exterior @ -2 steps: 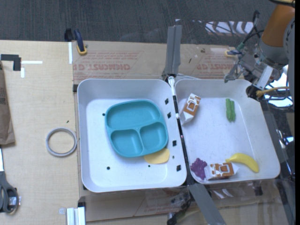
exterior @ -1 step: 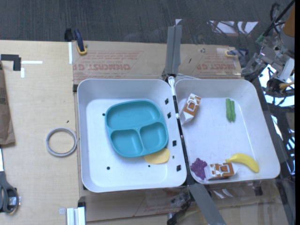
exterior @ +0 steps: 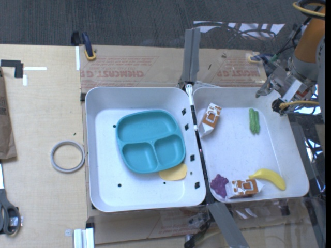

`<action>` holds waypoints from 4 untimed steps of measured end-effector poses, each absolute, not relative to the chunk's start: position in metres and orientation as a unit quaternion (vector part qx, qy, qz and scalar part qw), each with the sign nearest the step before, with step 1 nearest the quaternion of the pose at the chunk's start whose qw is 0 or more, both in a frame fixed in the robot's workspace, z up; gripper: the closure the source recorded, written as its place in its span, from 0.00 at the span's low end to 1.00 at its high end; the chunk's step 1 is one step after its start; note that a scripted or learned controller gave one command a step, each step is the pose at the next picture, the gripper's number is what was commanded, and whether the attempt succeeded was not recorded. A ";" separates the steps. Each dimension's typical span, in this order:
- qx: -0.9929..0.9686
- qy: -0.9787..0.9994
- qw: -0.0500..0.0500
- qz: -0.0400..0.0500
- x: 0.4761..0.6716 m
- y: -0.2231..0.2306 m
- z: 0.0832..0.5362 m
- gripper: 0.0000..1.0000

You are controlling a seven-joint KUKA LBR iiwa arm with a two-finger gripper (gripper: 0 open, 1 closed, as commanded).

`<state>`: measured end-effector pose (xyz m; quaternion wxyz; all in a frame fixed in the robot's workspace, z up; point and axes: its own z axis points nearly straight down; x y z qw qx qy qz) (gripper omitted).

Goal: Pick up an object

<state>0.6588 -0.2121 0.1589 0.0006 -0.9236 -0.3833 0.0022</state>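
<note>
The right bin (exterior: 289, 138) holds several small objects. A white and orange carton (exterior: 210, 119) lies near its left wall. A green pea pod (exterior: 254, 121) rests toward the back. At the front lie a yellow banana (exterior: 270, 179), a second white and orange carton (exterior: 243, 188) and a purple bunch of grapes (exterior: 220, 185). My gripper (exterior: 270, 88) hangs over the back right rim of this bin, above and right of the pea pod, with nothing seen in it. The orange-banded arm (exterior: 309, 45) rises behind it.
The left bin (exterior: 98, 154) carries a blue divided plate (exterior: 150, 141) with a flat yellow piece (exterior: 174, 173) poking out under its front edge. A tape ring (exterior: 68, 156) lies on the bench to the left. Cables (exterior: 295, 103) trail by the right bin's right rim.
</note>
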 end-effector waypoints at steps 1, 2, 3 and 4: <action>-0.917 -0.398 0.001 0.002 0.639 -0.177 0.090 0.00; -0.879 -0.477 0.000 0.001 0.650 -0.203 0.175 0.00; -0.859 -0.511 0.001 0.000 0.651 -0.198 0.091 0.00; -0.797 -0.604 0.000 0.001 0.659 -0.191 0.167 0.00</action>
